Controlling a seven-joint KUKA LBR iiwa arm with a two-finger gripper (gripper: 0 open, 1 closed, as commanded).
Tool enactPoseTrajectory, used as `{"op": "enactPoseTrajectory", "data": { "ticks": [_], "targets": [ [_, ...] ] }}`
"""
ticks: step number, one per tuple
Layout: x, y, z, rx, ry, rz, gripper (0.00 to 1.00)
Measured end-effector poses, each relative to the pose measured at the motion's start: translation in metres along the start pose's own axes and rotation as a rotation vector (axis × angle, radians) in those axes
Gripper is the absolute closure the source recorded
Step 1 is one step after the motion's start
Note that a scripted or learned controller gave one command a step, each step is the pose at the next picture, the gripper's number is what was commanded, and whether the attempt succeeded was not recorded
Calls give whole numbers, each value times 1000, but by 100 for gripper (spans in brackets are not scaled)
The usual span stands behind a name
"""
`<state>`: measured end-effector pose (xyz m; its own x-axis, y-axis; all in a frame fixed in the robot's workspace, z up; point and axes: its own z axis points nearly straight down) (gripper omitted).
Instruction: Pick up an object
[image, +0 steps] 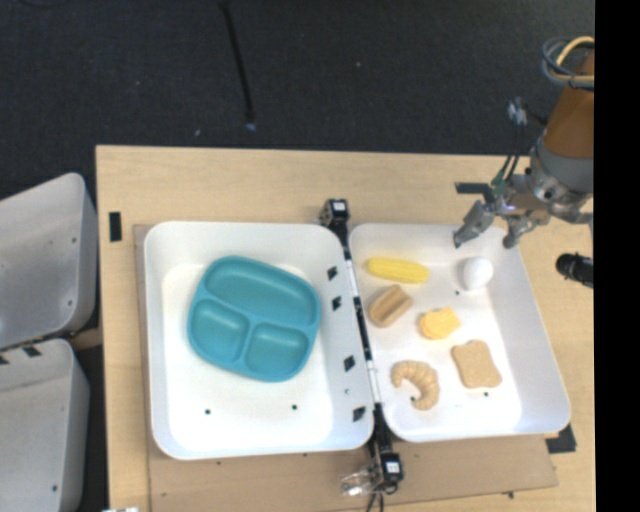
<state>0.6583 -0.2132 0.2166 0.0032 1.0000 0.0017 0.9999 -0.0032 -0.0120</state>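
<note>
- In the left bin (160, 300) sat a blue divided plate (254, 317).
- The right bin (530, 330) held a corn cob (397, 269), a hot dog bun (389, 305), a croissant (417, 383), a yellow lump (438, 323), a toast slice (475, 364) and a white egg (475, 271).
- My gripper (492, 226) hung above the bin's far right corner, fingers spread, holding nothing, near the egg.
</note>
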Motion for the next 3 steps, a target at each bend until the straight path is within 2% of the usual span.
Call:
{"op": "enactPoseTrajectory", "data": {
  "ticks": [1,2,3],
  "targets": [
    [0,3,-9,-14,-4,-4,0],
    [7,3,36,-10,-3,-6,0],
    [-1,3,77,-17,-6,-4,0]
  ]
}}
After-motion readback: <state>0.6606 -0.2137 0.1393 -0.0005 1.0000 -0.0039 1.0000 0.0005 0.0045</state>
